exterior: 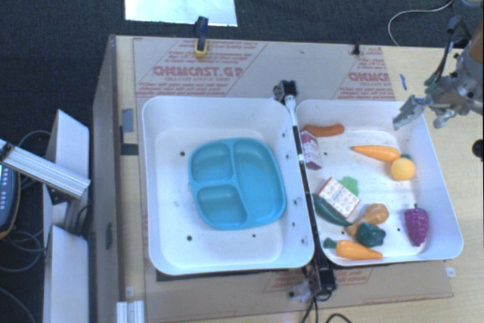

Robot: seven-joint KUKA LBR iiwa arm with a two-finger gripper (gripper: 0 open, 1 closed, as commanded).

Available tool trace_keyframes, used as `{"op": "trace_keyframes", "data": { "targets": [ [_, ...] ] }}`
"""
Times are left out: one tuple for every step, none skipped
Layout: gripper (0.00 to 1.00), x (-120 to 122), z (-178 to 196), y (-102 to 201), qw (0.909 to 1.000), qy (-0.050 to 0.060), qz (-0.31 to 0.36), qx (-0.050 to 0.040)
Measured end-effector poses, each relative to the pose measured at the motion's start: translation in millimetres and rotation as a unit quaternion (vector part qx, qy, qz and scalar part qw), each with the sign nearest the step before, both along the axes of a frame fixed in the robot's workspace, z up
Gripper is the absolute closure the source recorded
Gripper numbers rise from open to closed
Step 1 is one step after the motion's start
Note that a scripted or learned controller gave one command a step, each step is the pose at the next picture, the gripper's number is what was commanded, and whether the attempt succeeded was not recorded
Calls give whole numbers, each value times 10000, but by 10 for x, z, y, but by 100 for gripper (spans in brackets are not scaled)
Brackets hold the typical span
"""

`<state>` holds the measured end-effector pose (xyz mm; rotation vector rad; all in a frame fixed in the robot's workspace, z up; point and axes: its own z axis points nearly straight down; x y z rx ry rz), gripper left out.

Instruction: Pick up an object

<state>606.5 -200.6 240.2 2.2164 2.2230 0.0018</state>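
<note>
The robot arm's metal pincer (414,111) hangs above the far right rim of the right-hand shallow white plastic bin (446,227), nothing between its fingers; whether they are spread or pressed together cannot be told from this angle. The pick has not yet begun, by the look of it: every toy lies loose in the bin below and to the left of the pincer. Nearest, just beneath it, are a long orange plastic carrot (375,153) and a round yellow plastic lemon (402,169), touching each other. Farther left lies a reddish toy sausage (325,130); farther down, a small red-and-white carton (339,197), a purple bunch of toy grapes (416,225) and a second orange carrot (353,250). A descent, a grip and a lift all remain. Well to the left of the pincer, the second white bin (170,238) holds a light-blue divided plastic tray (236,184). Both bins rest on a table covered with printed cardboard sheet (219,64), standing on dark carpet (53,19).
</note>
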Motion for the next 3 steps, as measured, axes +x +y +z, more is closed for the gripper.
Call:
{"op": "trace_keyframes", "data": {
  "targets": [
    [0, 57, -1555, -58, 10000, -1, -6, -1],
    [100, 66, -1445, -60, 10000, -15, 0, -4],
    [100, 358, -1426, 878, 10000, 2, 9, 14]
  ]
}}
